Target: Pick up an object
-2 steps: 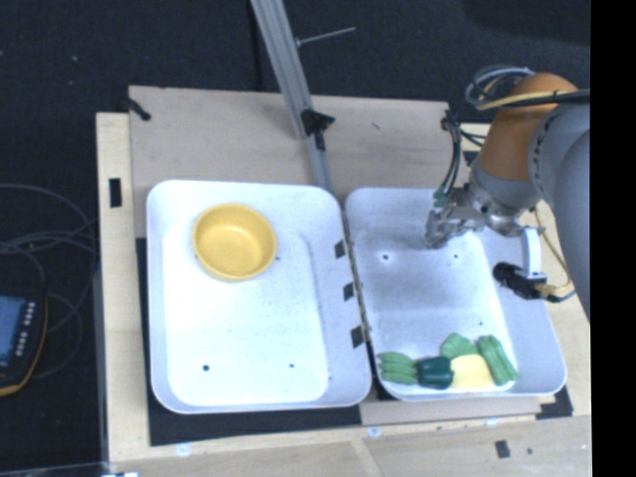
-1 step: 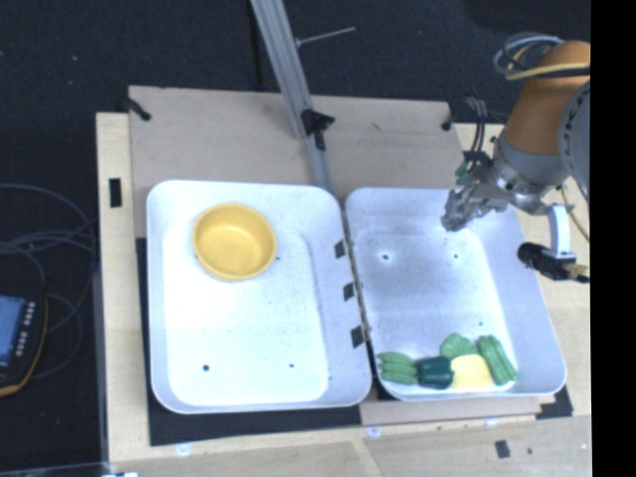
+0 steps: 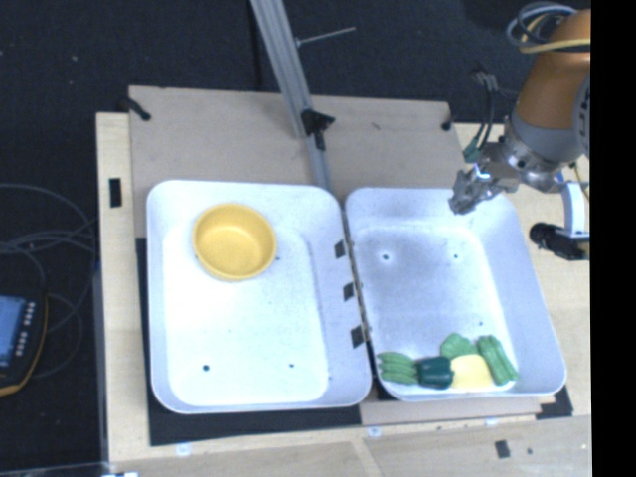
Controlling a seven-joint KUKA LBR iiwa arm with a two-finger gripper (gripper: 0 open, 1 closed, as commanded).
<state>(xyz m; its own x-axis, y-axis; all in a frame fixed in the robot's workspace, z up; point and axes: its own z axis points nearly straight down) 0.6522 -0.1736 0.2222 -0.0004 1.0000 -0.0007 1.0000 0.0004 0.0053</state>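
I see the gripper [image 3: 465,203] at the right bin's [image 3: 517,256] upper edge; finger state indiscernible. Green and yellow pieces [image 3: 452,364] cluster at lower right of frame, well apart, straight down-frame.

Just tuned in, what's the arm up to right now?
The arm is over the far right corner of the right bin, with its gripper low near the bin's rim and nothing visibly held. The things to pick sit in a cluster at the near edge of that bin: several green pieces around a yellow block. A yellow bowl sits alone in the left bin. No pick has happened yet from what shows.
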